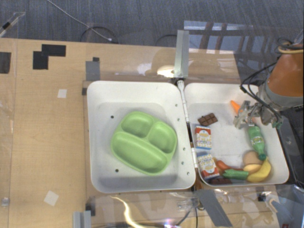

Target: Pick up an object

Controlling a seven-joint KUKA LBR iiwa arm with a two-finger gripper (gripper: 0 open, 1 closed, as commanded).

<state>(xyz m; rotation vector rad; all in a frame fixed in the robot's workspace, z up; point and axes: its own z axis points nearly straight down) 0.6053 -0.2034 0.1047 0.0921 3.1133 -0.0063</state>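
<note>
A pale wood bench carries both bins, with small white paper squares near its front left and black tape patches toward its far left. Clear glossy panels edge the front and back, throwing glare. Beyond the bench lies grey ribbed carpet crossed by thin cables.

The left bin is smooth white plastic with rounded corners; a matte green plate with three rounded compartments sits at its centre, tilted.

In the right bin, nearest the front edge at 5 o'clock, lies a curved yellow banana, touching a tan egg just behind it. At 6 o'clock a green pepper and a dark item crowd together, beside two printed cartons stacked along the 8 o'clock wall. A glossy green bottle lies at 3 o'clock. A ridged brown chocolate bar sits at 10 o'clock, an orange carrot at 1 o'clock.

The metal gripper hangs at 2 o'clock, just beside the bottle's cap end; whether its fingers are spread is unclear.
</note>
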